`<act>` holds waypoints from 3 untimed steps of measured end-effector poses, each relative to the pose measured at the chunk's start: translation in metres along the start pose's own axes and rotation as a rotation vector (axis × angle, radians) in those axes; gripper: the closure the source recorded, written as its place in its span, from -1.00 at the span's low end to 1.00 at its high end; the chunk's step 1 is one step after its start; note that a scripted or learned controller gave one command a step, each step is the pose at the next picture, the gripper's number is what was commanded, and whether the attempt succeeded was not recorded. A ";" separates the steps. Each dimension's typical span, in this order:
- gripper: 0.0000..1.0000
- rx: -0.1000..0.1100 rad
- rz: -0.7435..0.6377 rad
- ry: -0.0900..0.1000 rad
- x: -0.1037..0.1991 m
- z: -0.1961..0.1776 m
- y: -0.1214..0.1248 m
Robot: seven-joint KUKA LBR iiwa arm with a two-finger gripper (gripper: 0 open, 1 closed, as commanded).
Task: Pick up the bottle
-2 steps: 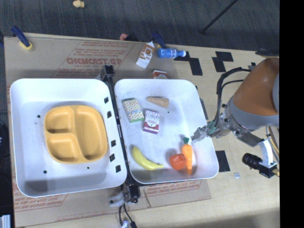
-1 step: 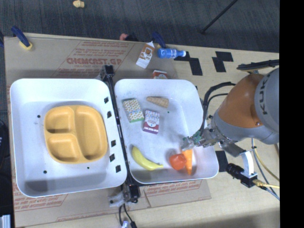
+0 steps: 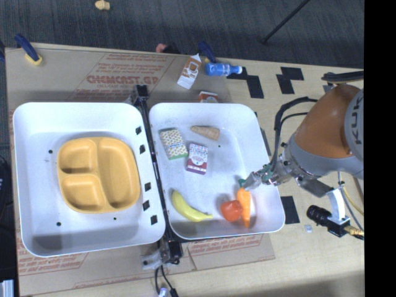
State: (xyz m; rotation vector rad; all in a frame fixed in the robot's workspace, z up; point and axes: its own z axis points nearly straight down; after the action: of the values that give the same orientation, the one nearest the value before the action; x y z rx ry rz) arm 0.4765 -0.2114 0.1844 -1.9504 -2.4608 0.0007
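Hand (image 3: pixel 255 179) hovers by the carrot (image 3: pixel 245 206) — grip state unclear; bottle (image 3: pixel 218 69) lies on the counter (image 3: pixel 291 252), well apart.

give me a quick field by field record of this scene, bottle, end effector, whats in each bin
bottle: blue bottle lying on the bench behind the right bin, outside both bins
end effector: over the right bin's right side, just above the carrot, far from the bottle
left bin: yellow divided tray
right bin: banana, tomato, carrot, two small boxes, bread piece
task state: bottle not yet picked up
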 end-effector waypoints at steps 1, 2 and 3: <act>1.00 0.003 0.188 0.003 0.001 0.055 -0.001; 1.00 -0.001 -0.167 -0.001 0.000 0.006 0.001; 1.00 0.000 0.038 -0.001 -0.001 -0.021 0.005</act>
State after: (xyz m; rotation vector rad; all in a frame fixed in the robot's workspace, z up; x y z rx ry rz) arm 0.4821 -0.2113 0.2054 -1.9973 -2.4240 0.0017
